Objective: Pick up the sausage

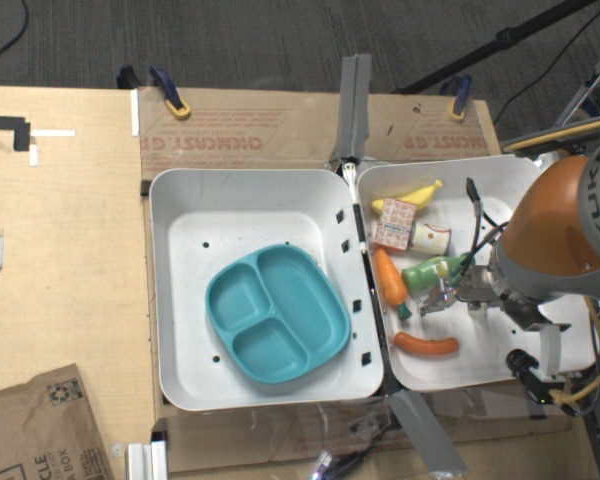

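- Plainly lying flat: sausage [426, 344] on the floor of the right bin [450, 373], near its front wall, apart from the other toys.
- Just behind it, toward the bin's left wall: carrot [388, 276] and a green bottle [427, 272]; farther back, banana [408, 198] and a small carton [392, 232].
- Poised above the bin, behind the sausage: gripper [442, 296], not touching it; spread or pressed together, cannot tell from this slant.
- Probably light, smooth, rounded toy plastic; likely to roll or squirt out of a loose pinch.
- Best taken across the middle, jaws square to the long axis, away from the tapered ends.
- In the left bin [170, 268]: a teal divided plate [277, 313], well apart.
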Controlling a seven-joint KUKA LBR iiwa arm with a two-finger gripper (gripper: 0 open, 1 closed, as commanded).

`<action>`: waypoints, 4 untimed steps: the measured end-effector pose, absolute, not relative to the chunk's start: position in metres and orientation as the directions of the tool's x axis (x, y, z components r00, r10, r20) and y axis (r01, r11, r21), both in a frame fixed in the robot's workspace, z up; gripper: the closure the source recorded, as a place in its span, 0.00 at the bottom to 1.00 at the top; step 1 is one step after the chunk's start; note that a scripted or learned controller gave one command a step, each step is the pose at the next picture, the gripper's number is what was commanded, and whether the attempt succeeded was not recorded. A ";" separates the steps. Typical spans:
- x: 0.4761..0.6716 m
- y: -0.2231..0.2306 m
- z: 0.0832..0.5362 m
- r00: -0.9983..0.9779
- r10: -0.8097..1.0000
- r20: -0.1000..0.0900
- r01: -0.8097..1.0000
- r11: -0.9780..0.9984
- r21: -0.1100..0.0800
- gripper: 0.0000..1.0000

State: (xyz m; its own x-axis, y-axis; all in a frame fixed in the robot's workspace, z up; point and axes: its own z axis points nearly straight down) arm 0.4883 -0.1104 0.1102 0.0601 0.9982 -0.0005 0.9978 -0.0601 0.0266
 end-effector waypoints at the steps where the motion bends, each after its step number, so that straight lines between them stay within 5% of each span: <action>1: 0.487 -0.137 0.102 0.005 1.000 0.012 1.000 -0.006 0.019 0.00; 3: 0.485 -0.128 0.101 -0.355 0.935 -0.016 0.935 0.355 0.019 0.00; 4: 0.489 -0.153 0.100 -0.655 0.755 -0.008 0.755 0.655 0.011 0.00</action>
State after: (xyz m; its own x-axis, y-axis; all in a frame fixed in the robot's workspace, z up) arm 0.4892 -0.1534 0.1005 -0.6554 0.7553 -0.0079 0.7552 0.6554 0.0111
